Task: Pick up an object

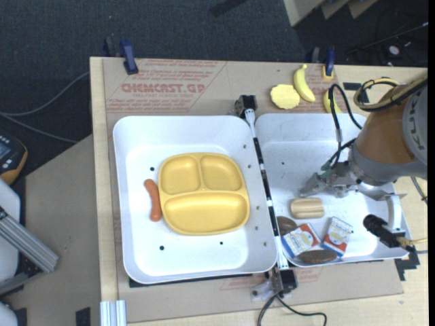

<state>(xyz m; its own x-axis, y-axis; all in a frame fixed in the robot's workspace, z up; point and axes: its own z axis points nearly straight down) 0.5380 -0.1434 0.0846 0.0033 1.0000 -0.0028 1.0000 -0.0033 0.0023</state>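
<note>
Beside the jaws (pixel 325 182), state unclear, a bread roll (pixel 306 208) lies lengthwise left-right.

The arm (pixel 397 138) is a thick rounded body with a broad orange band (pixel 380 141) and grey casing above it. Below the band sits a grey wrist ring, and from it a cluster of dull metal parts. Black cables (pixel 338 117) loop beside the band, one sheathed in yellow. A black piece (pixel 382 228) juts out under the ring.

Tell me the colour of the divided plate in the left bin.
Yellow; the three-section plastic plate shows in the camera view.
</note>
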